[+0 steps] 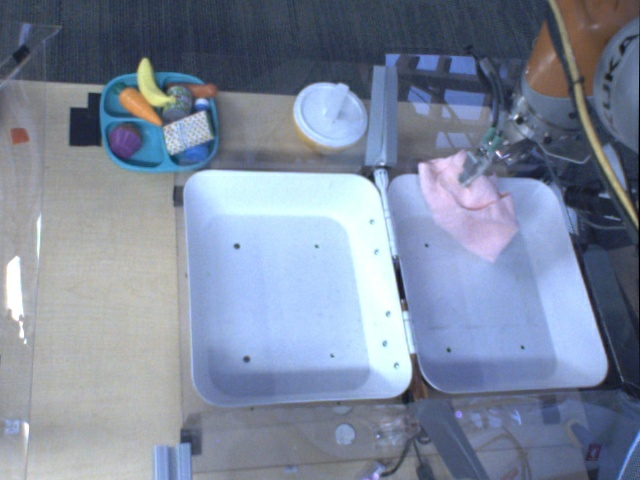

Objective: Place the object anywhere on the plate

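A pink cloth [468, 212] lies crumpled in the far part of the right bin [500, 358]. My gripper [470, 173] reaches in from the upper right, and its thin fingers are pinched together on the cloth's top fold, which bunches up around the tips. The rest of the cloth trails down and to the right onto the bin floor. The blue divided plate [152, 160] stands on the bench at the far left, well away from the gripper. It carries toy food: a banana, a carrot, a purple piece and a speckled block.
The left bin [290, 288] sits beside the right one, with a metal divider post [379, 118] at their far junction. A white lidded bowl [330, 115] stands behind the left bin. Cables and the arm's body crowd the upper right.
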Robot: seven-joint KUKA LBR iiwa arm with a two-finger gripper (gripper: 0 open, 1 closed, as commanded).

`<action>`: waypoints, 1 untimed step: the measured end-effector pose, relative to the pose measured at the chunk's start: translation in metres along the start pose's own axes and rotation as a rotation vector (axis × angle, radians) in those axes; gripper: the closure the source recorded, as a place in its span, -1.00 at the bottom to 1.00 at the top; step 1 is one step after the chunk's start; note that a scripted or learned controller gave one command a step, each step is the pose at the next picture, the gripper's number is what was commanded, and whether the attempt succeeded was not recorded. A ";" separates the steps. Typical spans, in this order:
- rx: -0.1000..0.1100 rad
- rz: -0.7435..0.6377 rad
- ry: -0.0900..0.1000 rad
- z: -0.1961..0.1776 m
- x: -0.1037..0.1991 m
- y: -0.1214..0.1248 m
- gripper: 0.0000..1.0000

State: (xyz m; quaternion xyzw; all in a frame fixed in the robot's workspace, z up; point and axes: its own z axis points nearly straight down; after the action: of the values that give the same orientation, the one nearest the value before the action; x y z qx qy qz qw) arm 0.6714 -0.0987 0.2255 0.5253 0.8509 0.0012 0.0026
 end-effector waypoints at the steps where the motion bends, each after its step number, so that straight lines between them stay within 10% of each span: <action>1: 0.000 -0.403 0.002 -0.006 0.054 0.019 1.00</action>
State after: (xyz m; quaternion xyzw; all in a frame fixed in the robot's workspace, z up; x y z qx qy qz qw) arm 0.6640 -0.0417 0.2312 0.3444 0.9388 0.0012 0.0020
